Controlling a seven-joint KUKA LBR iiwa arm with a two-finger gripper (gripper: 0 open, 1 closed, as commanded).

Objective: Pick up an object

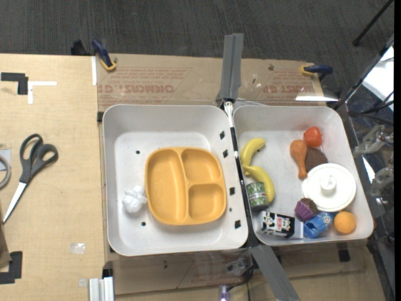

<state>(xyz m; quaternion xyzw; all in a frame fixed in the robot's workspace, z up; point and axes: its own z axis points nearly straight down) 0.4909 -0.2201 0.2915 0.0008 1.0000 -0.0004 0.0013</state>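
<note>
- Two bananas [254, 149] are being counted in the right bin [341, 121], beside its left wall, along with one green can [257, 195], one orange ball [344, 222] and one white lidded pot [329, 187].
- One yellow divided plate [186, 185] and one white crumpled lump [133, 199] are being counted in the left bin [119, 121].
- The upper banana is being judged the easiest pick, since it is lying rather free; a grasp across its narrow middle is being advised.
- The state of the gripper cannot be told.

arm [378, 144]: pale grey metallic segments at the right edge, thin dark cables alongside, finer detail blurred
</note>
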